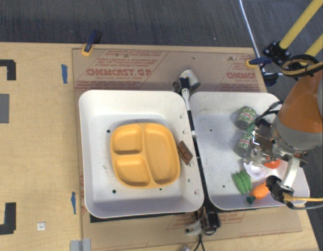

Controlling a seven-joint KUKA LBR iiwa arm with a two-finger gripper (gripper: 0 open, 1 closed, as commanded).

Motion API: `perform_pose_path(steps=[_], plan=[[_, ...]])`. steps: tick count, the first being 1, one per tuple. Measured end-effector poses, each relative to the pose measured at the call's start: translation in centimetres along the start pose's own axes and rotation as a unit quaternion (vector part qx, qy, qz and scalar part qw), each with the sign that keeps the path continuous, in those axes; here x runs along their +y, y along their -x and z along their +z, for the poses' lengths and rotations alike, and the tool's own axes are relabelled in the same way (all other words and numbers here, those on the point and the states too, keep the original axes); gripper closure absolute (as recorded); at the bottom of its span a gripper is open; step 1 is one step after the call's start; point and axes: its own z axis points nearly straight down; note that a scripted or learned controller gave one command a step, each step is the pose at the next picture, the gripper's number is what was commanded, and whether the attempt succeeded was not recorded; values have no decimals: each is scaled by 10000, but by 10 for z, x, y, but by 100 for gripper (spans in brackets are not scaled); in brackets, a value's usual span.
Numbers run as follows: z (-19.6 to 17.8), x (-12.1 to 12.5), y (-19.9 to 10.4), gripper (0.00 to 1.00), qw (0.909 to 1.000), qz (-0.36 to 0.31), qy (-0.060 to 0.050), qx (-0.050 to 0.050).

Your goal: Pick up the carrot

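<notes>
Carrot [260, 191] lies in the right-hand bin [216, 140], close to that bin's near wall and toward its right corner, well down the camera view. It is a short orange toy with a green stub at one end. Its long axis runs at a slant, with the green end pointing down and left toward the near wall and the orange body rising to the right.

The gripper [262, 151] hangs over the same bin, above the carrot in the view, so the carrot lies from it toward the near wall and a touch to the right. Its metal parts are jumbled against the clutter below, and I cannot tell whether it stands wide or narrow; nothing is seen held in it.

Between the two lie a crumpled white piece [252, 169] and, just left of the carrot, a ridged green toy [241, 181] that sits close beside it. Two small cans [246, 116] stand farther back.

My judgement is that the coming move means shifting toward the near wall and closing across the slant rather than along it, clear of the green neighbour.
</notes>
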Motion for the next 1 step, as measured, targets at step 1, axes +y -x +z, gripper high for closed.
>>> perform_pose_path(steps=[1], plan=[[-50,-29,-64,100,9924,1229,2,1]])
